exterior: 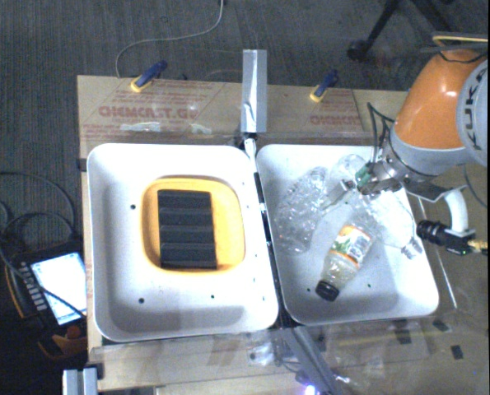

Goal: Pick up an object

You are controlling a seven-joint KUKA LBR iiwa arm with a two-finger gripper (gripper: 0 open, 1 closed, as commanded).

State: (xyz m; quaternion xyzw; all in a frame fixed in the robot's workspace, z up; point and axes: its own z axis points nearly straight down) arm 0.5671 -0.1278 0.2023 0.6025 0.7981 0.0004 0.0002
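Nothing is lifted yet, as far as you can see from above: every object lies on a bin floor. Your claw (368,179) sits low at the upper right of the right bin (409,303), at the end of the grey arm with its orange band (430,105), and it is too small and cluttered among clear plastic to say whether it is spread or closed; I cannot tell, and I see nothing between its tips. Just below and left of the claw lies the bottle (345,257), on its side, dark cap pointing away from the claw. Left of the claw, close by, is the crumpled clear wrapper (302,208). Far to the claw's left, in the other bin, rests the yellow tray with black blocks (191,225). By my judgement the grasp and the lift both remain to be done.
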